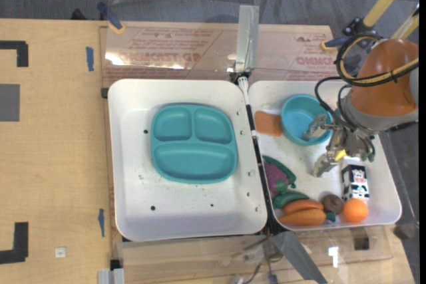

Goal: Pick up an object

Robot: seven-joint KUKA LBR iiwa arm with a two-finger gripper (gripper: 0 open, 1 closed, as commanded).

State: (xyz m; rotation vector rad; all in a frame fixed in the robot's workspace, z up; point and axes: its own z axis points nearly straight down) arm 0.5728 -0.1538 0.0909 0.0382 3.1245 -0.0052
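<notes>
The right bin (386, 173) holds several toys. A teal bowl (297, 118) sits at its back, with an orange block (268, 123) to its left. A purple eggplant (276, 173), a green piece (286, 197), a carrot (303, 207), a brown lump (331, 203), an orange fruit (355, 211) and a black-and-white cow-patterned carton (357, 184) lie along the front. My gripper (321, 147) hangs over the bin's middle, open: one finger (315, 130) reaches over the bowl's right rim, the other (324, 165) points at bare bin floor. Nothing is between them.
A teal divided plate (194, 142) lies in the left bin (133, 203). A metal divider (247, 43) rises behind the seam between the bins. Cables loop above the orange wrist band (383, 80) at the right.
</notes>
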